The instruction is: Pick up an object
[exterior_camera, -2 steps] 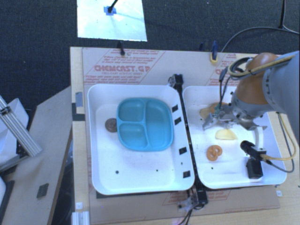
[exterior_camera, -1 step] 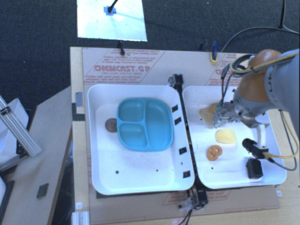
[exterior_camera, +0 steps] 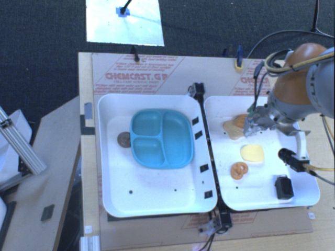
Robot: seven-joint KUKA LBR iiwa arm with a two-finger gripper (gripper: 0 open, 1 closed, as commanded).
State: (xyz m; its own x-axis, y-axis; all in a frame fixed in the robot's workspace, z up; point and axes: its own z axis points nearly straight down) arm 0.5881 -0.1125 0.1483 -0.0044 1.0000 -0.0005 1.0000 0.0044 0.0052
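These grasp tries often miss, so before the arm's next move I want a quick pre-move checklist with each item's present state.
1. Gripper sits over the right white bin, at the tan flat piece near the bin's upper left: ok.
2. Tan piece seen between the fingers: cannot tell, the wrist hides the contact.
3. Pale yellow oval piece lies apart from the gripper, free: ok.
4. Orange pretzel-shaped piece lies apart from the yellow one: ok.
5. Black block sits in the lower right corner, away from the gripper: ok.
6. Blue divided plate lies in the left white bin, beyond the divider: ok.
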